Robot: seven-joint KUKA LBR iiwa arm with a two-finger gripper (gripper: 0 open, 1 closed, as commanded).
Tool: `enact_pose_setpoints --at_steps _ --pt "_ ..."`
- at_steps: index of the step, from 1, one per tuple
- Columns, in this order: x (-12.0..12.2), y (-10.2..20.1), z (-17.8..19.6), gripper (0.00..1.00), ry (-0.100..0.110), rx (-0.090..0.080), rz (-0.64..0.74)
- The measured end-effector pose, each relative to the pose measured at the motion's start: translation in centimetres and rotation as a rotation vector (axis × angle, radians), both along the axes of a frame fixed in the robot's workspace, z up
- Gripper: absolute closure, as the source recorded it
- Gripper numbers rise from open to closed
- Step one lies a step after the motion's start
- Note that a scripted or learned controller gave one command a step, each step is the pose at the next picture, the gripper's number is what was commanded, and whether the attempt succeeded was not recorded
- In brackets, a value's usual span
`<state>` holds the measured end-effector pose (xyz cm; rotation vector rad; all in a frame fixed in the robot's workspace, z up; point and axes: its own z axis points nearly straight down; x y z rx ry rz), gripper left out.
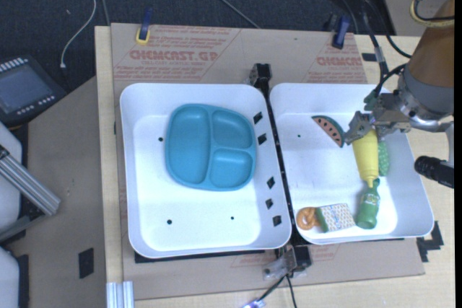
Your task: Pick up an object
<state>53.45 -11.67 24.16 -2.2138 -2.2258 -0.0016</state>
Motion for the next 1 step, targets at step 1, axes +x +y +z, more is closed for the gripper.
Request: enact_pose_setpoints --at_steps 1 --pt "0.17 5.99 -1.12 1.0 0.001 0.001 0.001"
